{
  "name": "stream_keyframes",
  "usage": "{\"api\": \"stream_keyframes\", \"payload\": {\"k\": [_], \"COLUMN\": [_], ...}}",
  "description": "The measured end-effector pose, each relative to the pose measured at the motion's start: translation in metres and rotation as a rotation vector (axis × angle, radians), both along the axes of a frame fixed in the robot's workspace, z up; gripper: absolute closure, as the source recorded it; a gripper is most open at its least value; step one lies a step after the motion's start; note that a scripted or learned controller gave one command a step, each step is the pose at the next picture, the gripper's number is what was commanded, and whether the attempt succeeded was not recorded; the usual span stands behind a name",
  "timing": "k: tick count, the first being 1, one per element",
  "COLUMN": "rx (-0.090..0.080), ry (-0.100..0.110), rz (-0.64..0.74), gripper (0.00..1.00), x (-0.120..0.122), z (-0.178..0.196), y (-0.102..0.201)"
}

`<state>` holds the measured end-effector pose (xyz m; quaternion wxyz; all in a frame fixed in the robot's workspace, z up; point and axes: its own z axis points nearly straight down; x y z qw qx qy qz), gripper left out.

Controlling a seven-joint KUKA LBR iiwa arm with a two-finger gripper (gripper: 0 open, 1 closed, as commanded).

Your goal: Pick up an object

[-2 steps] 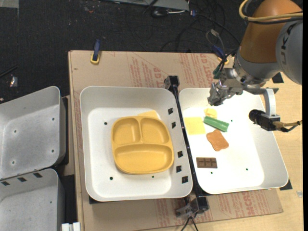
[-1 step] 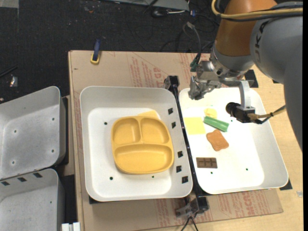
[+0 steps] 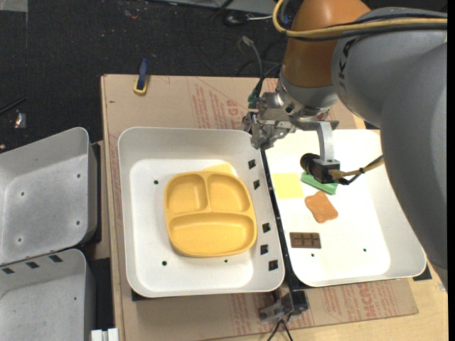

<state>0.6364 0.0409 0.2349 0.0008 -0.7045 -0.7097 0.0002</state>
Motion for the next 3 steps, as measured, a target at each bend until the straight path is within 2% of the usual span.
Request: {"api": "stream_keyframes", "payload": {"k": [1, 2, 3], "rx": [0.000, -0.001, -0.001], "ry": [-0.004, -0.003, -0.002], "rz": [-0.001, -0.004, -0.005], "gripper": [1.00, 1.00, 0.00], "x": [0.018, 0.016, 0.016], "z": [-0.001, 0.007, 0.007], "y": [0.044, 0.056, 0.056]}}
